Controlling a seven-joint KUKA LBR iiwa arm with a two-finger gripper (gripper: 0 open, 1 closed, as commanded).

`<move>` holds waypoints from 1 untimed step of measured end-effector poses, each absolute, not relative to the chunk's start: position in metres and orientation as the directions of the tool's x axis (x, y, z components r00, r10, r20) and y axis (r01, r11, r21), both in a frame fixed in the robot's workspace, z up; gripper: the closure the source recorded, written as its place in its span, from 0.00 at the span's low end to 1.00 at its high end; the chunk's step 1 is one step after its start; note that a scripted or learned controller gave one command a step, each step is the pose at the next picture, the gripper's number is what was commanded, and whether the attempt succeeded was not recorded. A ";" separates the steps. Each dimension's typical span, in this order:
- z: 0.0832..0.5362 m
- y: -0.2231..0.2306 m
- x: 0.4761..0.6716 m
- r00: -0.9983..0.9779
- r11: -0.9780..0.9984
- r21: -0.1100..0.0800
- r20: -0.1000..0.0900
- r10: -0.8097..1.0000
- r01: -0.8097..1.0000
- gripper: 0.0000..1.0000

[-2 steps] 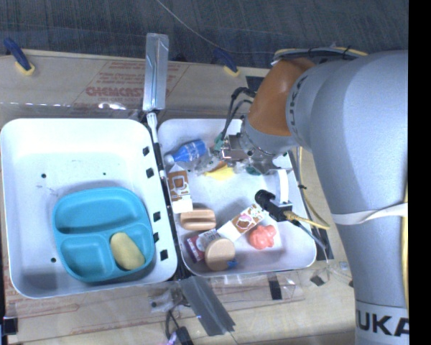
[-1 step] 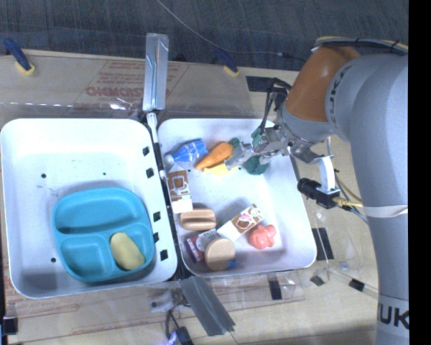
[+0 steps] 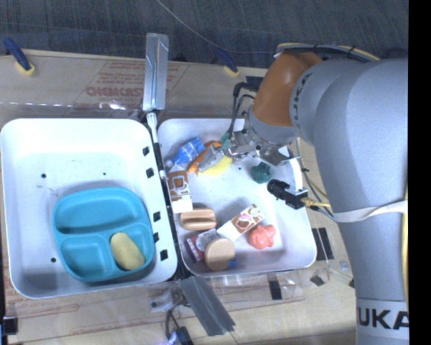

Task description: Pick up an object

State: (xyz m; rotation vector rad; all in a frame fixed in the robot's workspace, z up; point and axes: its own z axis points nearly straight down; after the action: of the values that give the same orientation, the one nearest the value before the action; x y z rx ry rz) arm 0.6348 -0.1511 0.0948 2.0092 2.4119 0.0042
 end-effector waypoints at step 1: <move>0.105 -0.151 0.635 -0.184 0.184 0.004 -0.001 0.983 0.983 1.00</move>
State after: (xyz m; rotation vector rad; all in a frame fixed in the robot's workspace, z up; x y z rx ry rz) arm 0.6354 -0.1512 0.1053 2.0043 2.4151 0.0035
